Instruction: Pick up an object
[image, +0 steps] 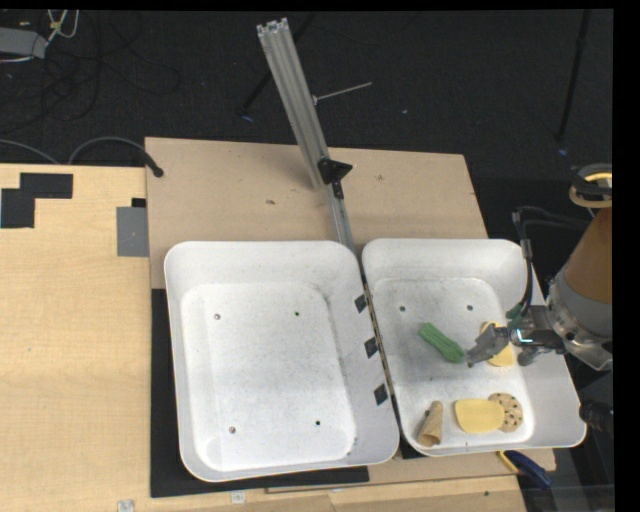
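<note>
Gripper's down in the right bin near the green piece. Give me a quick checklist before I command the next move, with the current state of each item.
1. Gripper is inside the right bin: ok.
2. A target lies close: the green object sits just left of the gripper, and a yellow piece is right beside it: ok.
3. Something is between the fingers: cannot tell, the view is too small there.
4. Other items are out of the way: the yellow slice, cookie and cone lie nearer the front rim, apart from the gripper: ok.
5. The arm is clear of the bin's right rim: cannot tell.
</note>
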